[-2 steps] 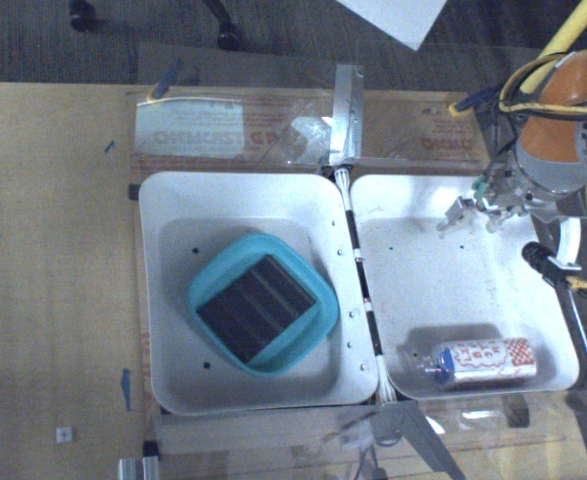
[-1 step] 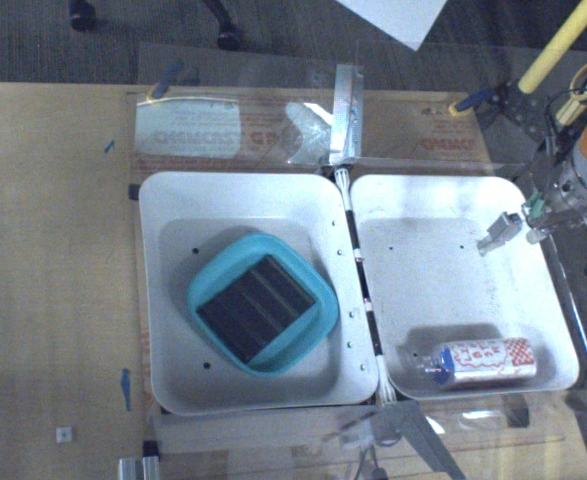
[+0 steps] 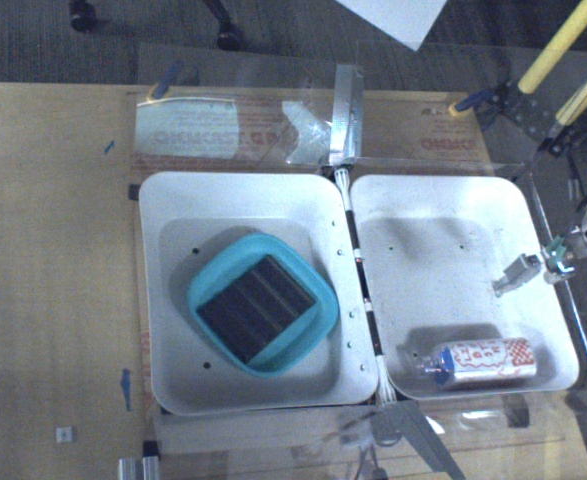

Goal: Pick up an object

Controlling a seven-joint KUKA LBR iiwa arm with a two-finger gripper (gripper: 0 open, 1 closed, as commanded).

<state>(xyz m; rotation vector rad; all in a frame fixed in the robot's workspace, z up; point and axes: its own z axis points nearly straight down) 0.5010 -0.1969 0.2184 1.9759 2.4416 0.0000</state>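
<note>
The bench (image 3: 43,268) carries two shallow white bins side by side. The left bin (image 3: 163,208) contains a light-blue, rounded-square dish (image 3: 205,276), rotated so its corners point diagonally; a dark ribbed block (image 3: 253,306) sits inside it.

The right bin (image 3: 443,208) contains a tube (image 3: 478,359) lying on its side near the bin's front edge, long axis roughly parallel to that edge. The tube body is white with a red pattern and red lettering; the lettering is too blurred to read. Its blue cap end points toward the divider between the bins.

Behind the bins, a clear sheet (image 3: 203,128) is fixed to the bench and carries pale printed lettering (not legible at this resolution). A second strip (image 3: 443,144) behind the right bin shows red lettering, also unreadable.

The gripper (image 3: 518,273) enters from the right side of the view, over the right portion of the right bin. Whether its jaws are open or closed cannot be determined from this view. No object is visible between them.

The tube lies in front of the gripper, nearer the bin's front wall, and apart from it. The dish and block lie well apart from the gripper, across the divider in the other bin
</note>
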